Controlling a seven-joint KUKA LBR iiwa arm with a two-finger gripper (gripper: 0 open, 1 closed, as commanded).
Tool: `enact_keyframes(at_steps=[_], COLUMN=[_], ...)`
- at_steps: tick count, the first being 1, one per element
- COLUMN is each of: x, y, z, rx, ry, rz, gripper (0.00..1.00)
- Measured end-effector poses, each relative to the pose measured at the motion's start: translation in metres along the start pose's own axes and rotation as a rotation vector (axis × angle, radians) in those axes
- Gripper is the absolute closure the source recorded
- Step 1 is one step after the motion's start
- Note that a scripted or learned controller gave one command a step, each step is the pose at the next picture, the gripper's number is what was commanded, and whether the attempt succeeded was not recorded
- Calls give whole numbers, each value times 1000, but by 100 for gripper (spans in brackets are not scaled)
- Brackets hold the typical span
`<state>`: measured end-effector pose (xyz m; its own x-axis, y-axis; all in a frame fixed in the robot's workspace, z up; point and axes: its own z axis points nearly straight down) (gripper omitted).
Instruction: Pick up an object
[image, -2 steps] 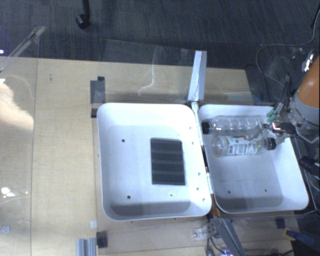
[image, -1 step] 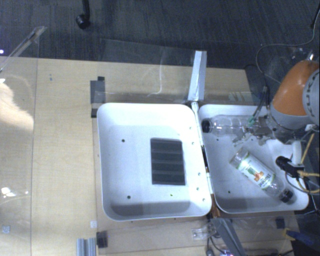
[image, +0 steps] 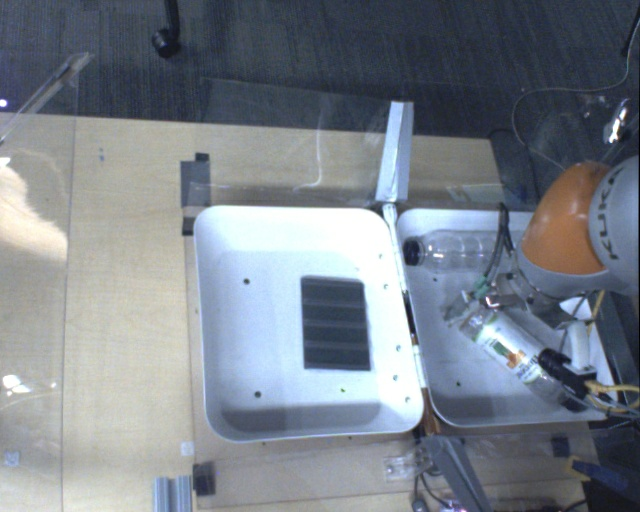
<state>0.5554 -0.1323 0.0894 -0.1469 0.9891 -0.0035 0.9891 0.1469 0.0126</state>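
In the right bin a clear plastic bottle with a black cap lies on its side along the far wall. A second clear, tube-like object with a green and orange label and a black end lies slantwise nearer the front. My gripper hangs low over the right bin, between the bottle and the upper end of the tube-like object. The arm's orange band sits just above it and hides part of the bin. A dark ribbed rectangular block lies flat in the middle of the left bin.
A raised divider separates the two bins. A clear plastic shield stands behind them. Cables trail along the right bin's right side. Bare wooden bench extends to the left.
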Motion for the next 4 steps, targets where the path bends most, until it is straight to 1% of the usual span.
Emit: enact_keyframes(at_steps=[1, 2, 4], x=[2, 2, 2], y=[5, 5, 5], z=[-13, -13, -13], rx=[-13, -13, -13], ry=[0, 0, 0], rz=[-3, -3, -3], gripper=[100, 0, 0])
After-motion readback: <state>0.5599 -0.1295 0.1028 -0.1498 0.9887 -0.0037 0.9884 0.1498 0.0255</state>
